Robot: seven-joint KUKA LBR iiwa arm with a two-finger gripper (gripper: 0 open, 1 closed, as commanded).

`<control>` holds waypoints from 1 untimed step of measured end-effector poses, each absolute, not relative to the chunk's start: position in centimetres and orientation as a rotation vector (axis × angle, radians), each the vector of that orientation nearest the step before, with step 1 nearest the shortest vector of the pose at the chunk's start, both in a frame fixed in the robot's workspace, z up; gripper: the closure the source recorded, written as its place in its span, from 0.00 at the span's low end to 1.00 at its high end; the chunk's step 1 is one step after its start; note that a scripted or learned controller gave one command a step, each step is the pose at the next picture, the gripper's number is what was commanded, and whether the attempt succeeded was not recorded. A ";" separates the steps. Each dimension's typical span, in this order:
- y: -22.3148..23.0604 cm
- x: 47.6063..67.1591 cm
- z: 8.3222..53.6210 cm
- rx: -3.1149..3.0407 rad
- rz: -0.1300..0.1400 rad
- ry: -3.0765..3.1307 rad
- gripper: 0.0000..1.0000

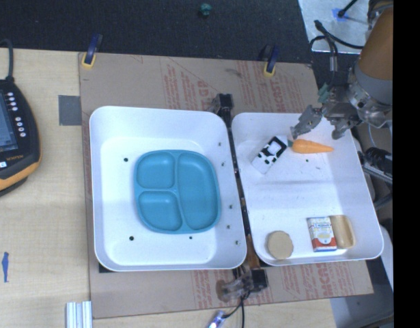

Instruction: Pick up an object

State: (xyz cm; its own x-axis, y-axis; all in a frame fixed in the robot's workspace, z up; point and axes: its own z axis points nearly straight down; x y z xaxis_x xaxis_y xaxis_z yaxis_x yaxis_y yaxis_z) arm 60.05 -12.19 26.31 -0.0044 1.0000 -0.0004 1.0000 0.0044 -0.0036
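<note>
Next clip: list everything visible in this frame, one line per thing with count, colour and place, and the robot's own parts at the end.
bins: 2, white, side by side on the cardboard sheet
divided plate: 1, blue, middle of the left bin
carrot: 1, orange, top of the right bin, just below the pincer
small block: 1, white with black marks, upper left of the right bin
round disc: 1, tan, bottom edge of the right bin
small box: 1, white with red, bottom right of the right bin
tan block: 1, beside the small box, to its right
clamps: 2, blue and yellow, top edge of the cardboard
pendant: 1, black and orange, far left of the bench
arm: 1, grey with orange, upper right
pincer: 1, grey metal, over the right bin's top edge
</note>
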 end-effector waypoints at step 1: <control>-14.4 61.9 17.4 -2.214 0.009 -2.224 0.00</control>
